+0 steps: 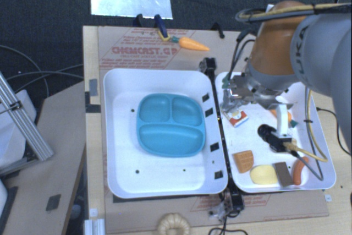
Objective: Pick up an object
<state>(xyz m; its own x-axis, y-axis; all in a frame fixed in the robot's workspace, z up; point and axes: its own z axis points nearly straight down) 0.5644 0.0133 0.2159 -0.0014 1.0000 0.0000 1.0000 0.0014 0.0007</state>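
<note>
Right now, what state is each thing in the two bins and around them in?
Blue divided plate: flat in the left bin, nothing on it.
Hand: low over the right bin, above the small red-and-white carton.
Carton: lying on the bin floor.
Yellow lemon-shaped toy: resting near the front wall.
Toy bread slice: lying beside it.
Toy carrot: outside the bins, on the board behind.

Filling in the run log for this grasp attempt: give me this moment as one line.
arm: over right bin | gripper: low, beside red-and-white carton | grasp: none seen | left bin: blue plate
</note>
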